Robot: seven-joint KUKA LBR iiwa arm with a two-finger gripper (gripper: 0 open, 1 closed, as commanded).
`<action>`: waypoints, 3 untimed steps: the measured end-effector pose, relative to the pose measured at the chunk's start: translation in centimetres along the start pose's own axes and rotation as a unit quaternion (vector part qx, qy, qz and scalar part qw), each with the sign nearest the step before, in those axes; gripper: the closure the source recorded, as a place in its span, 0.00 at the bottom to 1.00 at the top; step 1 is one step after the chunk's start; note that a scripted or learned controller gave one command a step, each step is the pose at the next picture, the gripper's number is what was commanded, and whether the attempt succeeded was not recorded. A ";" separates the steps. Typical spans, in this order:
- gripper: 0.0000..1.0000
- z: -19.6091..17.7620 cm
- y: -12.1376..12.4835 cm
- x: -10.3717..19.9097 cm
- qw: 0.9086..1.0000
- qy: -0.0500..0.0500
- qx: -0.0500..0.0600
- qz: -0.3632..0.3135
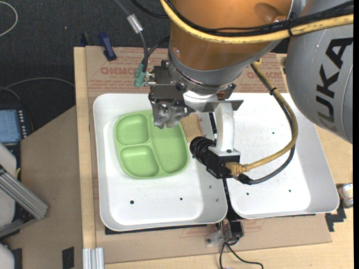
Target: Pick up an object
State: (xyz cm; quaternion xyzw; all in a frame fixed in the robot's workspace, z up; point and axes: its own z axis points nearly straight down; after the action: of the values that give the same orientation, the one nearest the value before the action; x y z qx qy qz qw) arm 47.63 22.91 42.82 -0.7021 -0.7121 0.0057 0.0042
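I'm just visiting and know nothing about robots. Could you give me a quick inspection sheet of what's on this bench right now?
Surface: two shallow white bins side by side, left bin and right bin, on a brown board.
Job's things: a green divided tray with three compartments lies in the left bin, toward its back right.
Clutter: nothing seen in the bins besides the tray.
Gripper: the gripper hangs over the tray's back edge; whether it touches the tray cannot be told.
Cables: a yellow hose loops over the right bin; black cables run above the board.
Surroundings: dark floor; a blue clamp at the board's back edge.
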 end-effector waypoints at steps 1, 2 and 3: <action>1.00 -11.4 0.4 -0.5 1.000 0.004 -0.014 0.006; 1.00 -10.7 0.0 -8.6 1.000 0.000 -0.006 0.011; 1.00 -6.0 0.1 -5.2 1.000 0.000 -0.004 0.005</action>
State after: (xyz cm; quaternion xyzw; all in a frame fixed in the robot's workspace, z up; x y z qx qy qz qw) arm 47.86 17.70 48.85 -0.7059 -0.7083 0.0030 0.0018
